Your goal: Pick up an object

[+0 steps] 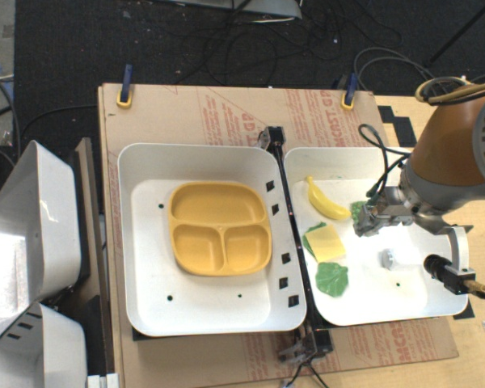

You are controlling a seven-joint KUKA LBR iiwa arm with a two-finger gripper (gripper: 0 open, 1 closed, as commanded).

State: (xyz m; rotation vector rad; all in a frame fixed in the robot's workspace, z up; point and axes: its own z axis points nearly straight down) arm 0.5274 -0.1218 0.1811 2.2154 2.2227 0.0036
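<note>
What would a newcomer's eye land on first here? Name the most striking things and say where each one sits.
First the yellow divided tray, alone in the left bin. Next the grey and orange arm reaching in from the right, its tool low over the right bin. Beside it lie a yellow banana, a yellow-green block and a green leaf-like piece.

The right white bin (404, 301) lies open toward its near edge; the yellow plastic banana (326, 203) and green pieces (332, 278) crowd its left side.
</note>
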